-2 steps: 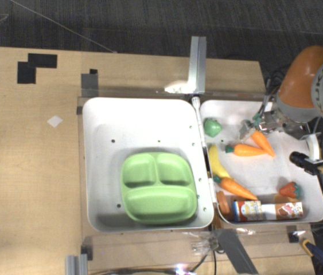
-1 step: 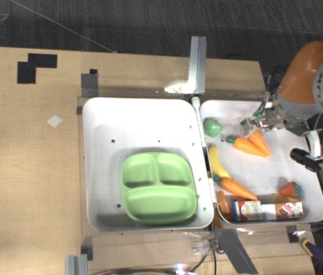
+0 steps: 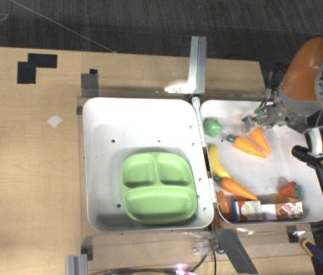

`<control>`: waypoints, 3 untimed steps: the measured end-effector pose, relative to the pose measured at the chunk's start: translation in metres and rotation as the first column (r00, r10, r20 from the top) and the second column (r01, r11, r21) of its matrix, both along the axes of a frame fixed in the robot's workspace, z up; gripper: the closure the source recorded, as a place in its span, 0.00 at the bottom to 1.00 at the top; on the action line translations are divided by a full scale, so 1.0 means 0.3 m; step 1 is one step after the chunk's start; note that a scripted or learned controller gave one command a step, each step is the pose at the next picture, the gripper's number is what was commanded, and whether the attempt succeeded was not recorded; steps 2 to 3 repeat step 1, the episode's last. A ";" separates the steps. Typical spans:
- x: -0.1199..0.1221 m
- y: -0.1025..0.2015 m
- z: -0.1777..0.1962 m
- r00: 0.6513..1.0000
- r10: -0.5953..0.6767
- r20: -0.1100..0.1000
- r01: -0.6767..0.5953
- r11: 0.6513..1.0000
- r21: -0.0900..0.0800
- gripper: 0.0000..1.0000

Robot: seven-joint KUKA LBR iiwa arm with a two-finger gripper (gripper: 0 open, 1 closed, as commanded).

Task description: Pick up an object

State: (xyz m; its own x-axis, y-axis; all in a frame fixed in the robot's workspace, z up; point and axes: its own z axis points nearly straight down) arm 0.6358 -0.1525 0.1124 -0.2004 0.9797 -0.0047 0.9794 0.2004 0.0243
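Gripper (image 3: 260, 116) sits low over the back of the right bin (image 3: 320, 208), just above two carrots; from this angle I can't tell what its grip is doing, and nothing visibly sits in it. Arm (image 3: 313, 76) comes in from the right, orange band above the wrist. Right under the tool: one carrot (image 3: 260, 140) pointing toward the front, a second carrot (image 3: 248, 146) lying beside it and touching it, angled toward the left wall. Small green ball (image 3: 211, 126) sits near the divider, left of the gripper. Further forward along the left wall, a banana (image 3: 216, 162), then a third carrot (image 3: 237, 188) angled across the floor. Along the front wall a bottle (image 3: 267, 211) with a printed label lies on its side, a brown item (image 3: 224, 201) at its left end. Strawberry (image 3: 288, 189) near the front right, just behind the bottle. Left bin (image 3: 101, 119) holds a green divided tray (image 3: 159, 186), three compartments, sitting toward the front. Both bins rest on the wooden bench (image 3: 29, 176).
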 end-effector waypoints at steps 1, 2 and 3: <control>0.012 0.232 0.307 1.000 0.004 -0.019 -0.004 1.000 0.000 1.00; 0.012 0.232 0.307 1.000 0.004 -0.019 -0.004 1.000 0.000 1.00; 0.012 0.232 0.307 1.000 0.004 -0.019 -0.004 1.000 0.000 1.00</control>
